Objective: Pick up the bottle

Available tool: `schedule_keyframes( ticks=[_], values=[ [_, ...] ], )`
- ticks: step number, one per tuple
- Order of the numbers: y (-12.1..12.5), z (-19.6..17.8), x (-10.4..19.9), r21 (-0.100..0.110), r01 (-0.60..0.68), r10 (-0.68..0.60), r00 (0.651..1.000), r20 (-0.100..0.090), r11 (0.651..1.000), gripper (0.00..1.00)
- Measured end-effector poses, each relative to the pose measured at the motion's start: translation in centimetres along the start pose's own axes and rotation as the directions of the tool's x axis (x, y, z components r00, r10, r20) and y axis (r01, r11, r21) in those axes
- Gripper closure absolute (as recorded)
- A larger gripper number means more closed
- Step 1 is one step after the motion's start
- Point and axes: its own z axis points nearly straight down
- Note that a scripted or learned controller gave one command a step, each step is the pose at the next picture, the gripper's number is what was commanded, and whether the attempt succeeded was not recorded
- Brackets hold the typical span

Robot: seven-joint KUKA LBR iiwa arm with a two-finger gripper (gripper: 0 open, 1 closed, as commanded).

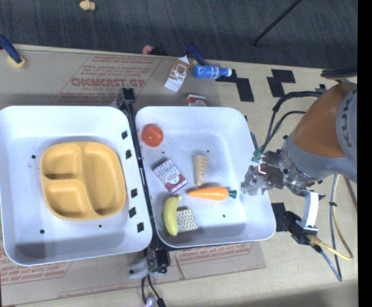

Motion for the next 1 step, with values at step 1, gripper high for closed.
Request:
schedule_keyframes(
  ticks=[1],
  values=[
    [-0.21, 0.55, 0.85, 0.001, 0.21, -0.21, 0.978, -0.002, 0.978, 1.0]
  ],
)
